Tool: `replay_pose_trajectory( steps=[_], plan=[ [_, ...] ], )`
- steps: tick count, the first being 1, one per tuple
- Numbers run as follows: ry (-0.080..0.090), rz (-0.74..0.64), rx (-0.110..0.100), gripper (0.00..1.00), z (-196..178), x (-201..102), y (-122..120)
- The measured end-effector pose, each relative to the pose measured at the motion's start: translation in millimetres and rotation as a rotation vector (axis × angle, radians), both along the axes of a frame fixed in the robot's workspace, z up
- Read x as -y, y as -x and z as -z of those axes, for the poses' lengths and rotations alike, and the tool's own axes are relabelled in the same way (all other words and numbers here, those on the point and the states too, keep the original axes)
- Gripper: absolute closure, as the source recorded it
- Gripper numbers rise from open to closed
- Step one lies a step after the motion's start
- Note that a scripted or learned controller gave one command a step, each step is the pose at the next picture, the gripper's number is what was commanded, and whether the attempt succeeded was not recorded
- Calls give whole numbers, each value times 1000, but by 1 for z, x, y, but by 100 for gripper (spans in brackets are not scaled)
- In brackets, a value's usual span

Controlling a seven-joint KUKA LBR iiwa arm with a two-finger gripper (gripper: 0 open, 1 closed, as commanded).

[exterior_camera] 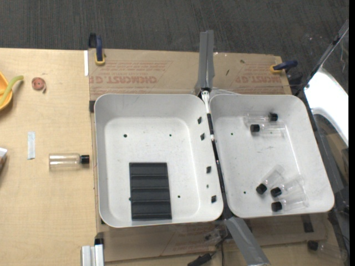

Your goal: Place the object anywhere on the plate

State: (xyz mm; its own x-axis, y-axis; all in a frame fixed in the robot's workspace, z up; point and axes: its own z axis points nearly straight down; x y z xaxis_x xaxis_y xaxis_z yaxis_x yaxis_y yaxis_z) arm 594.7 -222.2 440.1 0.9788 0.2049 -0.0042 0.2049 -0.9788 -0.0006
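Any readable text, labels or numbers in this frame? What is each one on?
"CHEMCAST GP", red print seen upside down, on the cardboard sheet behind the left bin; reading uncertain.
A second red print on the cardboard behind the right bin: too faint to read.
Clear vials, black ridged plate, loose bottle on the bench: no legible markings.

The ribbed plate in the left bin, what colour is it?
Black, seen clearly in the camera view: the plate.
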Motion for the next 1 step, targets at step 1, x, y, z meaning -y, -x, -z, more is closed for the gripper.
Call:
replay_pose_trajectory(
  steps=[1],
  plan=[
    [0,-5,-1,0,1,-6,-59]
  ],
)
